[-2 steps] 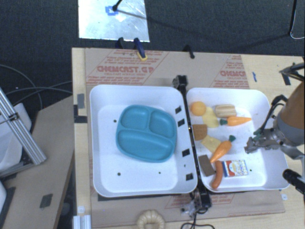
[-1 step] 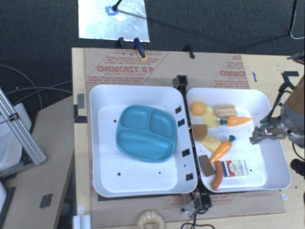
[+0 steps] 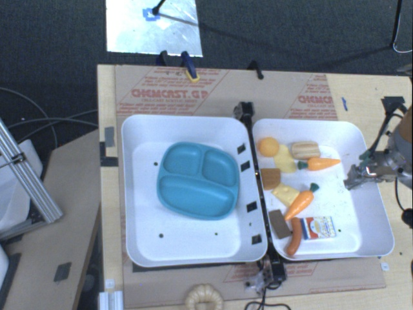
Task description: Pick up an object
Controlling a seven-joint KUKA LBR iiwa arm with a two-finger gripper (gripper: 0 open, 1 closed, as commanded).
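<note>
The gripper [image 3: 356,178], its jaws' state unclear, hovers right of the light, stiff, slippery toy carrot [image 3: 299,203], best pinched mid-body.

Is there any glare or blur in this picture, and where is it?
In the camera view, strong glare whitens the reflective sheet on the dark floor above the bench; the gripper at the right bin's edge looks soft and blurred; the blue tray and the toy carrot are evenly lit, with faint shadows.

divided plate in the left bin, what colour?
Plain light blue, no pattern. The plate shows best in the camera view, lying in the left bin.
</note>
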